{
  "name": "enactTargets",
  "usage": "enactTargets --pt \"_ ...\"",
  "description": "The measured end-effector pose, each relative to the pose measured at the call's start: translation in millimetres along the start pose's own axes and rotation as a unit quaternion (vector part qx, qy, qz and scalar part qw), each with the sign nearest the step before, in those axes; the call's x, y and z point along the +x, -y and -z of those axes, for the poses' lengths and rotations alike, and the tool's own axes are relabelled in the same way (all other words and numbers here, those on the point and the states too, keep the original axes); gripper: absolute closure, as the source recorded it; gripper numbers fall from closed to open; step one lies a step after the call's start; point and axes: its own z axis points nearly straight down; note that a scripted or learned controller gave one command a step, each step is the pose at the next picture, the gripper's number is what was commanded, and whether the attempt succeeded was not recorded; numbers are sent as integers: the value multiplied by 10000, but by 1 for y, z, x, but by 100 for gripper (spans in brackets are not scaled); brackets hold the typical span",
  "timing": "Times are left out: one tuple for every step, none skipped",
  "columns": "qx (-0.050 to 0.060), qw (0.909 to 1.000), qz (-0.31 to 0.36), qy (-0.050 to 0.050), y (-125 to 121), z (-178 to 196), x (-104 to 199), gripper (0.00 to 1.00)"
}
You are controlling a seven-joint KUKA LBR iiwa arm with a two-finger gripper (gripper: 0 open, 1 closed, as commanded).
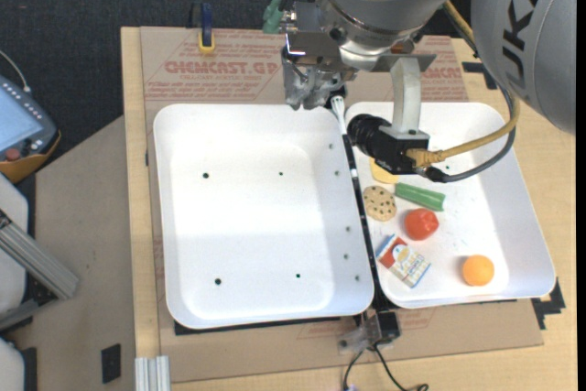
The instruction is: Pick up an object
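The gripper (311, 92) hangs above the far rim of the left bin (174, 197), near the wall shared with the right bin (526, 224). Its opening cannot be told from this view, and nothing is seen held in it.

The candidate objects lie in the right bin. A cookie (378, 202) sits against the shared wall, a green cylinder (420, 195) just beside it, and a red tomato (420, 223) toward the middle. A small carton (404, 260) and an orange ball (477, 270) lie near the front edge.

For a clean pick, the arm should likely select a well-separated object, such as the orange ball. It should centre over that object and descend vertically, clear of the bin walls.
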Motion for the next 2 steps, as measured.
enactTargets --pt "60 10000 34 6 34 30 -3 100" --pt "63 10000 49 7 16 46 40 100"
